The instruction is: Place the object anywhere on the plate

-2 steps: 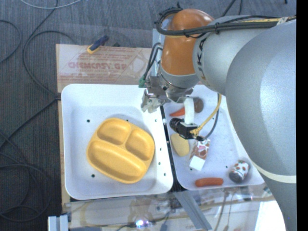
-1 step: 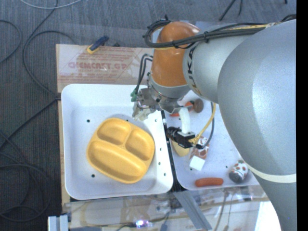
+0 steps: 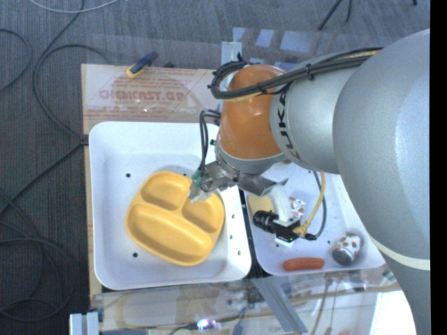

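A yellow divided plate (image 3: 174, 218) lies in the left white bin (image 3: 112, 159), with three compartments facing up. My gripper (image 3: 198, 188) reaches down from the orange wrist band (image 3: 251, 121) and hovers at the plate's upper right part, over the ridge between two compartments. A small greenish bit (image 3: 197, 180) shows at the gripper's tip; whether it is an object or part of the gripper is unclear. The grey arm hides most of the right bin.
In the right bin (image 3: 269, 260) lie a red sausage-shaped item (image 3: 304, 264), a grey and red-white item (image 3: 346, 248) and a small white item (image 3: 295, 205). A blue and yellow tool (image 3: 142, 63) lies on the cardboard behind the bins. Cables cross the floor at left.
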You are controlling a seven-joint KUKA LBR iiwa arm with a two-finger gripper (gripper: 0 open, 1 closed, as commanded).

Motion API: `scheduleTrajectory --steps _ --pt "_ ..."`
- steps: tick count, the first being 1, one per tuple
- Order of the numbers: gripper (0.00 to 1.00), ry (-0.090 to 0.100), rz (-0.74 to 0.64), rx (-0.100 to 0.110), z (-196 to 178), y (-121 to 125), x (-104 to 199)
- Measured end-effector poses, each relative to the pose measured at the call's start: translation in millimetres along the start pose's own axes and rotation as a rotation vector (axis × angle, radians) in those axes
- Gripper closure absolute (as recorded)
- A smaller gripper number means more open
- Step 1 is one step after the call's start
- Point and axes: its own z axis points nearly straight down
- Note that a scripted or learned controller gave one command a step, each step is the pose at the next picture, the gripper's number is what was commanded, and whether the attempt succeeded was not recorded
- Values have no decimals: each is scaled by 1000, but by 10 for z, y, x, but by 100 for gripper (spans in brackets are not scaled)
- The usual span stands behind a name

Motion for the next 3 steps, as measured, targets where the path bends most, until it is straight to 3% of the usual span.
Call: scheduleTrajectory --steps 1,2,3 --pt "100 1 1 1 -80 2 -4" --pt "100 -4 478 1 -165 90 -879" --pt "100 -2 412 0 -418 -255 -157"
